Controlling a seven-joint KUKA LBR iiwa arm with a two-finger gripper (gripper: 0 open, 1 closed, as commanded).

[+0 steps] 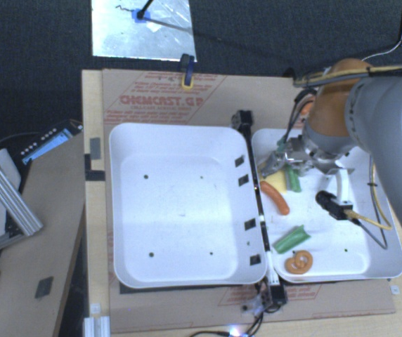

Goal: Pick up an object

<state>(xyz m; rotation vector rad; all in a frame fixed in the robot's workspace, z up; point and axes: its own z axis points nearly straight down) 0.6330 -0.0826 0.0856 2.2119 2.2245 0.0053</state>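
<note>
My gripper (280, 163) hangs low over the upper left part of the right bin (377, 258), on the grey arm with its orange band. Directly under and beside it lie a yellow piece (277, 182) and a small green piece (294, 182), both partly covered by the gripper. An orange-red sausage shape (275, 198) lies just below them, near the bin's left wall. Nearer the front are a green block (290, 239) and an orange pretzel shape (300, 261). Nothing can be seen held.
The left bin (180, 142) sits beside the right one, with black clips (250, 223) along the wall they share. A black part with a yellow cable (333, 205) hangs off the arm over the right bin. Brown cardboard (159, 97) lies under both bins.
</note>
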